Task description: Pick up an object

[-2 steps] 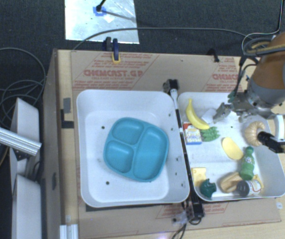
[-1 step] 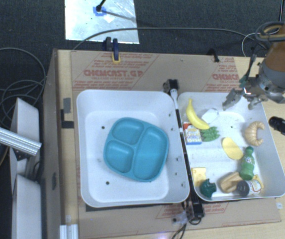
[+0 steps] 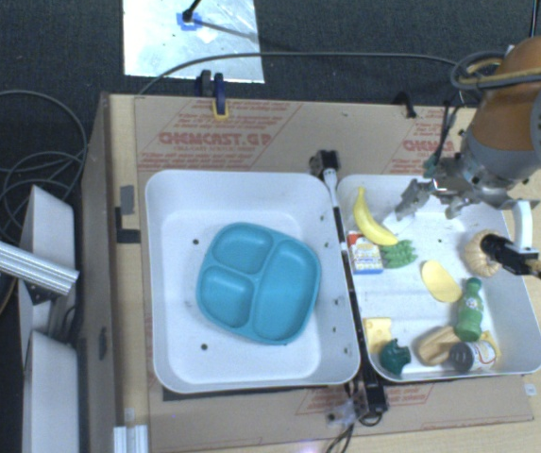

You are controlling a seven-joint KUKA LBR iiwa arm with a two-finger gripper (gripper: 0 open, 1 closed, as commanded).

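- Claw (image 3: pixel 432 194) hangs at the upper right of the frame, over the top part of the right bin (image 3: pixel 532 347); its two fingers stand apart with nothing between them
- Grey arm (image 3: pixel 520 111) with its orange band reaches in from the right edge above that bin
- Banana (image 3: pixel 372 225) lies just below and left of the claw, near the bin's left wall, apart from the fingers
- Green leafy piece (image 3: pixel 398 252) sits touching the banana's lower end, with a small red and white box (image 3: pixel 365 253) just left of it
- Yellow lemon-like piece (image 3: pixel 440 280) lies mid-bin; a green bottle (image 3: pixel 470 310) stands just beside it, lower right
- Left bin (image 3: pixel 171 206) fills the middle of the frame and holds a blue divided plate (image 3: pixel 259 282)
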